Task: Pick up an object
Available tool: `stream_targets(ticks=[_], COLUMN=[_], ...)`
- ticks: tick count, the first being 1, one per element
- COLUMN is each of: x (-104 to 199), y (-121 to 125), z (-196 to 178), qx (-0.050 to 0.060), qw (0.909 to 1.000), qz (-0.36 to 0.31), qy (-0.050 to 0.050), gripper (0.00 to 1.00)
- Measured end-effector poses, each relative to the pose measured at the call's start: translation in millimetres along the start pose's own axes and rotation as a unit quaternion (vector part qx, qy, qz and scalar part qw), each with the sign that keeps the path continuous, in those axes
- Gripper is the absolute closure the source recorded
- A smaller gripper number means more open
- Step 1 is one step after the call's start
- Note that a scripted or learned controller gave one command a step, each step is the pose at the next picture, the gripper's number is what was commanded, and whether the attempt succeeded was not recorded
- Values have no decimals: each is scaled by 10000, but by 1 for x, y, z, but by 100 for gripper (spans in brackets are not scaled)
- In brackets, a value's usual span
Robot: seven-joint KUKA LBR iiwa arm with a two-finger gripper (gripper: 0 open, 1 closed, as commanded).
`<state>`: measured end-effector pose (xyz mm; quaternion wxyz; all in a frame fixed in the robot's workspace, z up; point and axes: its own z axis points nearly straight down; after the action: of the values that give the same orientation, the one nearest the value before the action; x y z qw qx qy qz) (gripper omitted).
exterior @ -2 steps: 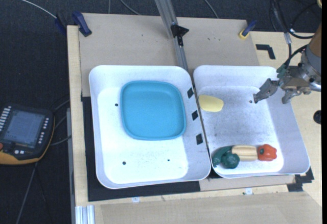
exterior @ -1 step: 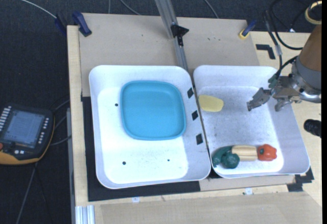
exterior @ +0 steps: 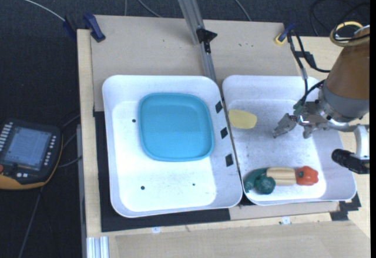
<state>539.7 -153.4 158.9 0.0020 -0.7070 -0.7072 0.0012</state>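
We see our end effector (exterior: 286,126) hovering spread wide and holding nothing over the right bin (exterior: 276,83), likely lining up on the yellow piece (exterior: 242,119) just beside it.

Two bins (exterior: 117,151), one plate (exterior: 176,126), four small objects (exterior: 242,119).

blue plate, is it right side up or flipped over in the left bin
Right side up. The blue plate lies flat in the left bin, its raised rim ringing a sunken middle that faces the camera, with nothing on it.
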Motion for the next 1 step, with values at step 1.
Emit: stream_targets(ticks=[1], x=[10], y=[-1], z=[48], qx=[-5], qw=[10000], qz=[-1], qy=[-1], gripper=[0])
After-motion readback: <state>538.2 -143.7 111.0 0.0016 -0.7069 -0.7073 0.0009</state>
